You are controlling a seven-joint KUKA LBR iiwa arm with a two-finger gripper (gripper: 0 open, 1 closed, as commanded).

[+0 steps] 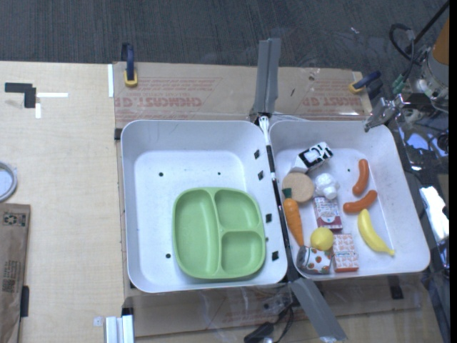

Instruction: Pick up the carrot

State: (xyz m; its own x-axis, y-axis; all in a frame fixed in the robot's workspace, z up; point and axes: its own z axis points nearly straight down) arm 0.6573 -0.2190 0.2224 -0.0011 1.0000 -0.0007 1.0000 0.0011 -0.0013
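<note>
The claw (380, 114) hangs at the far right corner of the right bin (400, 164), above its rim. Whether it is released or clenched cannot be told, and nothing shows in its grip.

The carrot (293, 220) lies well apart from it, hard against the right bin's left wall, green top toward the far side and tip pointing near. A round tan slice (298, 186) touches its top, and a small carton (327, 213) sits just beside it on the right. That wall probably leaves little room on one side for a grip.

Two sausages (360, 189) and a banana (373, 232) lie toward the right, away from the likely path. The left bin (143, 156) holds a green divided plate (218, 232).
</note>
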